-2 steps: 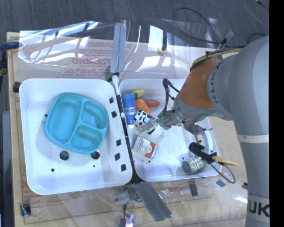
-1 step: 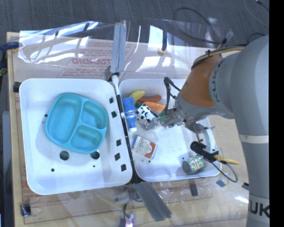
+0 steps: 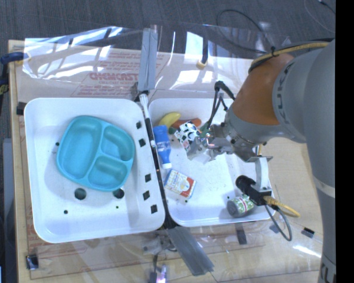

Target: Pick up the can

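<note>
The can [image 3: 241,206], small with a green and red label, lies on its side in the front right corner of the right bin [image 3: 215,217]. My gripper [image 3: 198,148] hangs over the middle of that bin, up and to the left of the can and well apart from it. It sits just beside a black-and-white spotted toy [image 3: 187,132]. Nothing shows as held by the gripper.
The right bin also holds a yellow banana [image 3: 169,119], a blue bottle [image 3: 161,144] along its left wall and a white and red pouch [image 3: 179,184]. A blue divided plate [image 3: 96,152] lies in the left bin [image 3: 41,217]. The arm's bulk covers the right bin's right side.
</note>
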Robot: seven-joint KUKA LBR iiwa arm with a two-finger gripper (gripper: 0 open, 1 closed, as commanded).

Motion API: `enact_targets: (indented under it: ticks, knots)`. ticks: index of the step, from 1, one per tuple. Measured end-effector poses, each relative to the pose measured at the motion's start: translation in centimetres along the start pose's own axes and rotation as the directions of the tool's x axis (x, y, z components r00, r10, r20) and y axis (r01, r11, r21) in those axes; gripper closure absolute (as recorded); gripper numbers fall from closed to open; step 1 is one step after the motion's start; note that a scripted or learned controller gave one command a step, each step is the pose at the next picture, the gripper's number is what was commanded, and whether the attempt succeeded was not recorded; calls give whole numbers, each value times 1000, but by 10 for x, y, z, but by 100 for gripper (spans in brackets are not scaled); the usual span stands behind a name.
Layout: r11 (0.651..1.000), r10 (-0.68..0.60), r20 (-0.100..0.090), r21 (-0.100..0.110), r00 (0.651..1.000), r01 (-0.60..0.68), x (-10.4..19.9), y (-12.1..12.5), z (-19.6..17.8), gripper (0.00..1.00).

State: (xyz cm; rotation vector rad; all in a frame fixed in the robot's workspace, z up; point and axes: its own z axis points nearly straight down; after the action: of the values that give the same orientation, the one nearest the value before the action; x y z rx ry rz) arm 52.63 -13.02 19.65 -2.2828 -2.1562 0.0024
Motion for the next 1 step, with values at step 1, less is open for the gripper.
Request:
enact_targets:
  ticks: [1]
  knots:
    - [994,109,0,2,994,-109,38,23,-38,100]
